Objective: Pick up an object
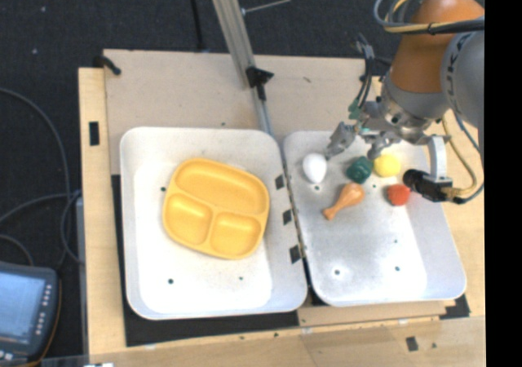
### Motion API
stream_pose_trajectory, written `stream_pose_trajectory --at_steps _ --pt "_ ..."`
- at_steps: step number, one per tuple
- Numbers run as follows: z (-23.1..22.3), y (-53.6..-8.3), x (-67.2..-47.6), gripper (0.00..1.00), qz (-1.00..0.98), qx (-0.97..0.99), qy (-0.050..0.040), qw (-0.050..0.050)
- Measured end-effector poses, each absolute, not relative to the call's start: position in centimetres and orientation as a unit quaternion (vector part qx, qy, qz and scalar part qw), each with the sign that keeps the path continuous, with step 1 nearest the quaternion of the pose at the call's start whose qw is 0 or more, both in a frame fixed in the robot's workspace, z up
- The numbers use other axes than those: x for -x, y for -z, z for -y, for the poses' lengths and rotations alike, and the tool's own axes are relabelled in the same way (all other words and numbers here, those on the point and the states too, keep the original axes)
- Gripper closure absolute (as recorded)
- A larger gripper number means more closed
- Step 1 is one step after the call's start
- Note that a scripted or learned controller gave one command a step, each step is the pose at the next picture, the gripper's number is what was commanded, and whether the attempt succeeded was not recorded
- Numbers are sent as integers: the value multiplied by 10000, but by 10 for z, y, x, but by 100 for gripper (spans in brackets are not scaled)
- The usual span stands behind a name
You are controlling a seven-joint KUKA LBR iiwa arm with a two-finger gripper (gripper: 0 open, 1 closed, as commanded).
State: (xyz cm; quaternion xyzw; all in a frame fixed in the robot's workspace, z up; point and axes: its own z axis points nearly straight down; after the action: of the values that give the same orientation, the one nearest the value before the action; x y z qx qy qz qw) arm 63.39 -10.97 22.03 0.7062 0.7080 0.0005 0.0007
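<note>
Objects for picking are all sitting in the right bin (424,276), clustered toward its far edge: white egg (314,167) lying near the far-left corner, dark green piece (358,169) just right of it, yellow ball (387,165) just beside the green piece, red piece (397,194) sitting nearer the right edge, orange drumstick-shaped piece (343,201) lying tilted just in front of the green one. Claw (360,143) is hanging over the far edge of that bin, fingers spread, nothing between them; green piece is sitting just below the right finger. Left bin (147,276) is carrying a yellow sectioned plate (215,208), roughly centred. Both bins are sitting side by side on the bench (163,88)
</note>
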Motion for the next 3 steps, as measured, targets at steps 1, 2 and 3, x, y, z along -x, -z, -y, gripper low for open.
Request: stream_pose_trajectory --at_steps 1,2,3 --pt "110 -220 -634 0 -7079 -7063 -6 6" --pt "113 -176 -639 0 -7070 -7073 19 -5" --pt "119 -133 -636 0 -7064 -7078 20 -3"
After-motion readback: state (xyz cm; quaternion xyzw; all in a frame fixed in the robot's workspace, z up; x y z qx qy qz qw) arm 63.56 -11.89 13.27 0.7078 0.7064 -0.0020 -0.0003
